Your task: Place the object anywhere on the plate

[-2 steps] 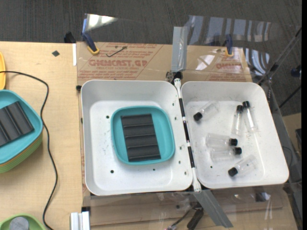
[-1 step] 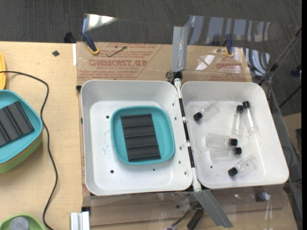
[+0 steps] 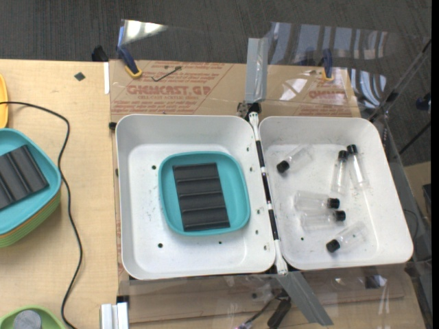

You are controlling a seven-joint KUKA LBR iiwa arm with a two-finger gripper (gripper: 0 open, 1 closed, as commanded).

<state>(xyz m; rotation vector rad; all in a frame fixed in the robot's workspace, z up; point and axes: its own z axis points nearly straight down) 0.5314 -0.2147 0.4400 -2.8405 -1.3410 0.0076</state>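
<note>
- My one camera sits fixed above the bench (image 3: pixel 82 184), looking down at a slant.
- It frames both the left bin (image 3: pixel 137 252) and the right bin (image 3: pixel 384 245) whole, at middling range.

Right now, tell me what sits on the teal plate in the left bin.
A black ribbed insert lies on the teal plate, covering most of its middle. The plate surface beneath the insert is hidden. The clear vials all lie in the right bin.

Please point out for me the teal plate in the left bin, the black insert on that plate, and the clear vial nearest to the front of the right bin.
teal plate (image 3: pixel 168 184): camera view, on its left rim.
black insert (image 3: pixel 200 196): camera view, on its ribbed middle.
clear vial (image 3: pixel 348 238): camera view, on its clear body, beside the black cap.
</note>
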